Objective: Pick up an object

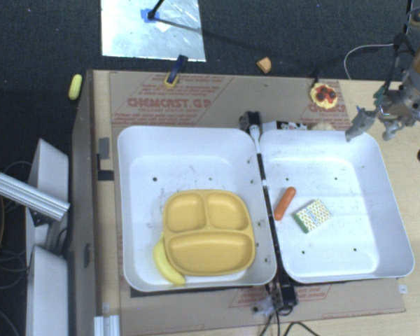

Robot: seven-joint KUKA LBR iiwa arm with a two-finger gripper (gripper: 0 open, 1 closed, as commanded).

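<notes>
Two shallow white bins sit side by side on the worktop [217, 89], meeting at a dark seam near the centre of the frame.

Camera view, left bin [136, 187]: a yellow divided tray [208, 231] lies in the lower middle, two small compartments toward the top of the frame and one long compartment below them. A yellow banana [166, 264] lies against the tray's lower left corner, touching its edge and close to the bin's lower wall.

Camera view, right bin [378, 187]: an orange carrot [284, 203] lies tilted just right of the seam, left of centre in this bin. A small green-and-yellow box [313, 215] with a patterned face lies near the carrot's lower right, apart from it. Both rest on the bin floor.

End effector [375, 124]: at the upper right of the frame, over the upper right corner of the right bin. Two grey fingers [358, 123] are spread with a clear gap; nothing between them, so it is released. It is well apart from the carrot and the box.

Outside the bins: a small round toy pizza [324, 94] on the worktop above the right bin; a blue-and-yellow clamp [175, 70] on the worktop's upper edge; a yellow item [75, 86] on the dark floor at upper left; a small orange piece [264, 64] on the floor at upper centre; a shiny sheet [154, 19] at the top of the frame.
</notes>
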